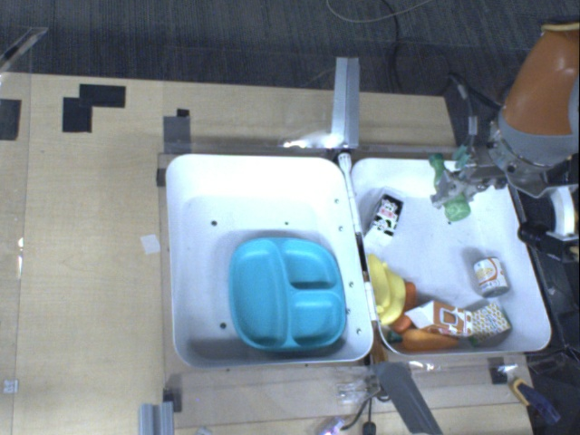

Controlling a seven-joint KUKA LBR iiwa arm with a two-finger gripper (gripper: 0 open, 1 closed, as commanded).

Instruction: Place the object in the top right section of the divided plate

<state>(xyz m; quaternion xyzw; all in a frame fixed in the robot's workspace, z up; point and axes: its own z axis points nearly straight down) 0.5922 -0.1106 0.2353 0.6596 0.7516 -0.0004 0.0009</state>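
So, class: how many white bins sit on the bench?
2. The left bin holds the blue divided plate; the right bin holds the loose objects. None looks hidden.

Arm (544,80): from my remote station I see a rounded orange band over a grey wrist
Gripper (450,188): slim metal linkage, green-tinted parts at its tip

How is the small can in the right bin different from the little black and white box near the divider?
The can is round and pale with an orange label, while the box is flat-sided, black and white. The can lies toward the right side of the right bin; the box lies at its left, close to the divider. Both are small, lie apart from the pile of things at the bin's lower edge, and are untouched by the gripper.
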